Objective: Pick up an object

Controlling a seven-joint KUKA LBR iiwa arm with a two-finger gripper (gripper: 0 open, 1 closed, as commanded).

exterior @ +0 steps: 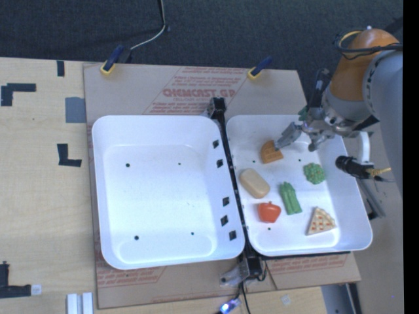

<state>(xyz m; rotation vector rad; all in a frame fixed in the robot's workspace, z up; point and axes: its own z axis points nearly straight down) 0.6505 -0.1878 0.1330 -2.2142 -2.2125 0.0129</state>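
Note:
The right bin (347,205) holds several toy foods: an orange-brown pastry piece (270,152), a beige loaf (254,183), a red pepper (268,211), a long green vegetable (290,197), a broccoli floret (314,173) and a pizza slice (321,221). My gripper (301,140) hangs over the bin's back part, just up and right of the pastry piece. It is open, its fingers are spread wide and nothing is between them. The left finger (287,136) ends close to the pastry's top edge.
The left bin (105,175) lies beside the right one, and a black hinge strip (226,175) runs between them. Both rest on a cardboard sheet (190,90) clamped at the back. The arm's orange band (366,44) rises at the right.

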